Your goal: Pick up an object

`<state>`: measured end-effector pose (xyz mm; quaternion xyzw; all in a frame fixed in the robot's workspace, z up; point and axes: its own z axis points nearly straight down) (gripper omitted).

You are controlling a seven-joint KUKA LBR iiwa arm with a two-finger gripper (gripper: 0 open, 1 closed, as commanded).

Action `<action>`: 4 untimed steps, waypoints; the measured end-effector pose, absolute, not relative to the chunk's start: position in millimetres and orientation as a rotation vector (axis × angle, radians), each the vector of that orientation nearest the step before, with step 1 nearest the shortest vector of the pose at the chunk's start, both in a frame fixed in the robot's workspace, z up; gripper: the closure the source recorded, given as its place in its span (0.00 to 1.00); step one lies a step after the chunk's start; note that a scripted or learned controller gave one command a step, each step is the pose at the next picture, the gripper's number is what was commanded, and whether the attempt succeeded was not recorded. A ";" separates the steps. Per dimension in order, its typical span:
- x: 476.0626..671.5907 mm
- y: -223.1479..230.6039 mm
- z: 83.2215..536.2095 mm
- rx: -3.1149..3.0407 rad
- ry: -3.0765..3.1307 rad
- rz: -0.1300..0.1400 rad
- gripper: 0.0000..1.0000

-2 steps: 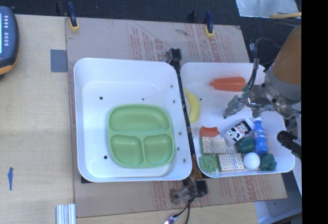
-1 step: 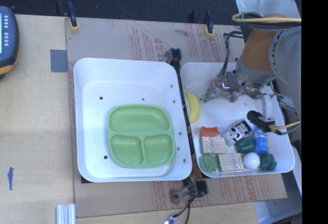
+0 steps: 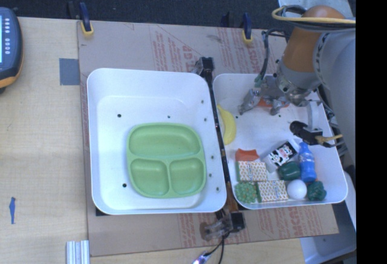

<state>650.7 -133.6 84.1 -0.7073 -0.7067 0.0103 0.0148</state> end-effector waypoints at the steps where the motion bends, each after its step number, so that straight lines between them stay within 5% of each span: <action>1: 657.9 -204.5 205.9 -2.232 -2.229 -0.003 0.00; 2: 578.4 -164.2 84.9 -2.207 -2.213 0.014 0.00; 3: 660.0 -140.6 93.1 -2.215 -2.232 -0.005 0.00; 4: 656.8 -142.8 103.4 -2.213 -2.228 0.004 1.00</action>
